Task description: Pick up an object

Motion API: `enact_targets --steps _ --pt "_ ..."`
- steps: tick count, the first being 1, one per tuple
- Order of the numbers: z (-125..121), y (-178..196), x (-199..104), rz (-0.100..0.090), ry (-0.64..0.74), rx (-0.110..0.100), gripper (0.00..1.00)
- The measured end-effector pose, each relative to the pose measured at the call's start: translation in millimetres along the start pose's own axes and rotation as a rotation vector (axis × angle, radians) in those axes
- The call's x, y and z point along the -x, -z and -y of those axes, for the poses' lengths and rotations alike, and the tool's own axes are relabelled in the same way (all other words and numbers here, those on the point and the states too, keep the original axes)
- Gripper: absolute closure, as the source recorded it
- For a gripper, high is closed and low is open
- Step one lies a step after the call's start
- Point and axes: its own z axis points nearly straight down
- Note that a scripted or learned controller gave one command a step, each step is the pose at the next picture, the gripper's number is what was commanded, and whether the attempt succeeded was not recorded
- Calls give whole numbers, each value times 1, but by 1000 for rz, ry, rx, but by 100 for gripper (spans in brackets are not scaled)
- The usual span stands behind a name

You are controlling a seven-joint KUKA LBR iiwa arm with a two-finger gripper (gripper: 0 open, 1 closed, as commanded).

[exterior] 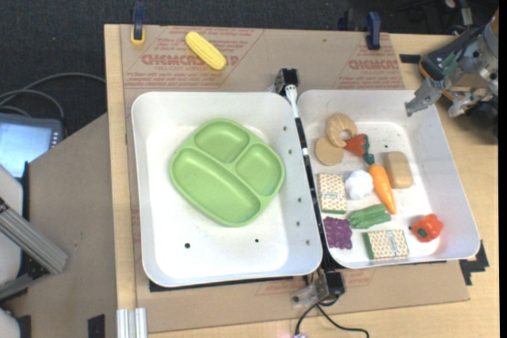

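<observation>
Camera view: gripper [420, 97] over right bin's [453, 194] far right corner, fingers too blurry to tell. Carrot [381, 186] lay mid-bin among play food. Green plate [226, 170] sat in left bin [154, 194]. Corn [205, 51] on bench [261, 51] by far edge.

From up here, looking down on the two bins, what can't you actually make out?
- Gripper: small and blurred at the right bin's far corner, so its finger state cannot be read.
- Arm: cut off by the camera view's right edge.
- White item: partly hidden behind the carrot; too small to identify.
- Patterned squares: print too small to read.
</observation>
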Motion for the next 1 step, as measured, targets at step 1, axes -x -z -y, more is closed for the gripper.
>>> enact_targets --steps 1 --pt "11 -169 -32 -2 2 -6 0"
